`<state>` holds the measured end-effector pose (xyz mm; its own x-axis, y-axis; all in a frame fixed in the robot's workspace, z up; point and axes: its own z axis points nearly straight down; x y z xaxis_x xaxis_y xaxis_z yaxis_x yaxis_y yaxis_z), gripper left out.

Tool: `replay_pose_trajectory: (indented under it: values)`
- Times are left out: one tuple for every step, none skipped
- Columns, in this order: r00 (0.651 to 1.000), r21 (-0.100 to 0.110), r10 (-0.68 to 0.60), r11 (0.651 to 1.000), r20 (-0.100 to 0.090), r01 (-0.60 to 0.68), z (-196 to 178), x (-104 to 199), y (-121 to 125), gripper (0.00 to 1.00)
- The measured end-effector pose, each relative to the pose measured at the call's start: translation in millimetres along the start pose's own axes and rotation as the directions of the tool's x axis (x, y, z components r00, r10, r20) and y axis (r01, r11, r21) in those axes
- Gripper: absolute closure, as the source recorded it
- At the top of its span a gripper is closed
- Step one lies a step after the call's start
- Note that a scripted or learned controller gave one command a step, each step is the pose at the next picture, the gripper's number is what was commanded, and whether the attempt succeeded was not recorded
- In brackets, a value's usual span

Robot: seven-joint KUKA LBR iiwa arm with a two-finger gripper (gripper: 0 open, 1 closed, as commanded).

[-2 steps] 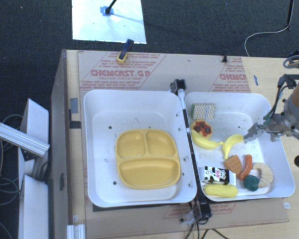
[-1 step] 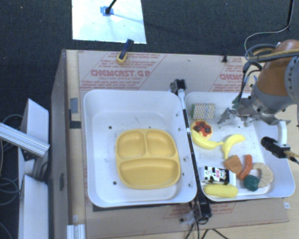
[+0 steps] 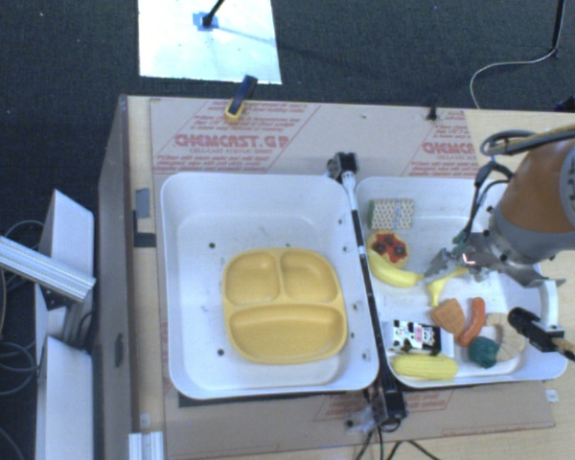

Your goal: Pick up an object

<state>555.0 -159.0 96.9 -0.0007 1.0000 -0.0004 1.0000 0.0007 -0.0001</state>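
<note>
Gripper (image 3: 457,262) low over right bin (image 3: 441,192), at 3 o'clock of the frame; open or closed: cannot tell. Just at 9 o'clock of it, yellow banana (image 3: 394,273), curved and smooth. At 6 o'clock, orange wedge (image 3: 449,314) touching orange-red carrot (image 3: 474,320); teal lump (image 3: 484,352) beyond. Corn cob (image 3: 425,366) along the near wall. Yellow divided plate (image 3: 285,305) centred in left bin (image 3: 187,257).
</note>
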Motion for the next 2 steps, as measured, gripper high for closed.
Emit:
replay_pose_trajectory:
  values:
    - [1.000,-0.001,-0.002,1.000,-0.001,0.002,13,54,-31,0.00]
    - [1.000,-0.005,0.000,1.000,0.002,0.000,-67,-6,21,0.00]
